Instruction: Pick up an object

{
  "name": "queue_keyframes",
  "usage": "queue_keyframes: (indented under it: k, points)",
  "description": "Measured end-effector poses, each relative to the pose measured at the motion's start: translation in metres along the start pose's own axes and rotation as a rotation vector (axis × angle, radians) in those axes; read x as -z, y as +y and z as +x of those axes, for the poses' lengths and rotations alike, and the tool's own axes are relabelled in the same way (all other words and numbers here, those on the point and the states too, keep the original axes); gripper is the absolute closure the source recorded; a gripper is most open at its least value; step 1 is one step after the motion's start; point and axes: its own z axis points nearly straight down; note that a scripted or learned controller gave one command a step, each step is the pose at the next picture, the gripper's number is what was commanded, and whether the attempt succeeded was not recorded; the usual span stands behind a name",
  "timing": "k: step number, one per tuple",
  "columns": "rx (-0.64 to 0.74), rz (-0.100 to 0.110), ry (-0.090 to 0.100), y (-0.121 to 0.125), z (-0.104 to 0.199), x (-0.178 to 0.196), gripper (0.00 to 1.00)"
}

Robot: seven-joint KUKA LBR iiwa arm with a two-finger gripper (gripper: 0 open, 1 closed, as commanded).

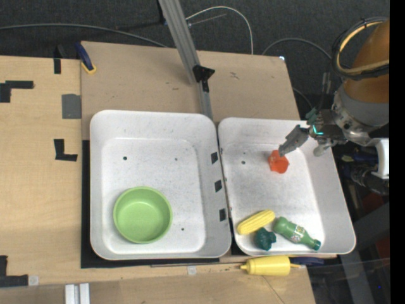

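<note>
A small red object (278,163) lies in the upper middle of the right bin (329,195). Near that bin's front edge lie a yellow corn cob (255,221), a green bottle (296,231) and a small dark green piece (265,239). My gripper (307,145) hangs over the right bin's upper right part, open, with nothing between its fingers. Its left finger (291,140) points down toward the red object and ends just above and to the right of it in the picture.
The left bin (104,170) holds a light green bowl (142,214) at its front left. A yellow object (269,266) lies on the bench just outside the right bin's front edge. A grey pole (183,37) slants over the back of the bench.
</note>
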Motion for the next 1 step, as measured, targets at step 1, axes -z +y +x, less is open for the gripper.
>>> queue_keyframes:
  k: [1]
  points:
    - [-0.001, 0.004, 0.0, 0.0032, 0.0026, -0.0443, 0.0]
